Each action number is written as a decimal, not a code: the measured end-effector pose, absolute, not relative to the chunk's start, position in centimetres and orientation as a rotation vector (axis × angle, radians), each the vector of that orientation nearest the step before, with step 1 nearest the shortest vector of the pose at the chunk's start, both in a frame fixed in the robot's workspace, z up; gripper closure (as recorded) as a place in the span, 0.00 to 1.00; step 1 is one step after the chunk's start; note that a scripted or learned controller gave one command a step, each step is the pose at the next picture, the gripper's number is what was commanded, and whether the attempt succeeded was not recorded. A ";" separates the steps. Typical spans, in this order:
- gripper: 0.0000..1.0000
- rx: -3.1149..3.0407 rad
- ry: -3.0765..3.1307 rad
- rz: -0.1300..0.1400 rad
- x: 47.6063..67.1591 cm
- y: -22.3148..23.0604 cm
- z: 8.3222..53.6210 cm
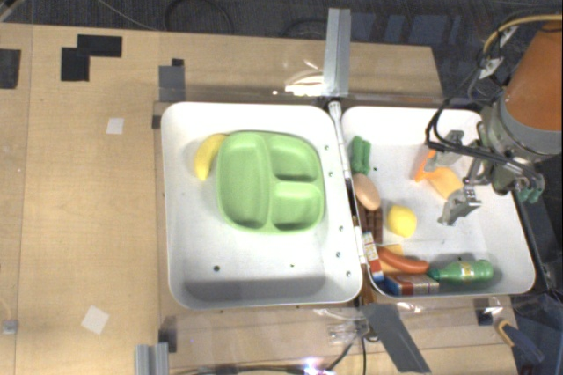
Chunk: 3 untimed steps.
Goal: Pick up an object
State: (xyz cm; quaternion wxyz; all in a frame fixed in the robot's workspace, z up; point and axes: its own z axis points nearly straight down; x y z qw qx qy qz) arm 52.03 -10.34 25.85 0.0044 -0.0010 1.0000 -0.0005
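My gripper (461, 206) hangs over the right bin (396, 131), in its right half, above bare white floor. An orange piece (442, 178) lies just up and left of it. A yellow lemon (402, 221) sits to its left. A green bottle (462, 273) lies on its side below the gripper, along the bin's front wall. Nothing shows in the gripper's grasp.
The right bin's left side also holds a green vegetable (361, 155), a tan oval item (367, 191) and a red sausage-like item (403, 261). In the left bin (255, 290) a green divided plate (268, 180) lies beside a banana (207, 155). Black cables loop by the wrist.
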 end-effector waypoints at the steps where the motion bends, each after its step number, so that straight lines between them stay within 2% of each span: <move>1: 0.00 0.043 3.142 0.002 59.2 -11.9 15.2; 2: 0.00 0.121 3.123 -0.001 65.2 -12.0 9.0; 3: 1.00 0.111 3.113 -0.002 65.6 -11.9 10.4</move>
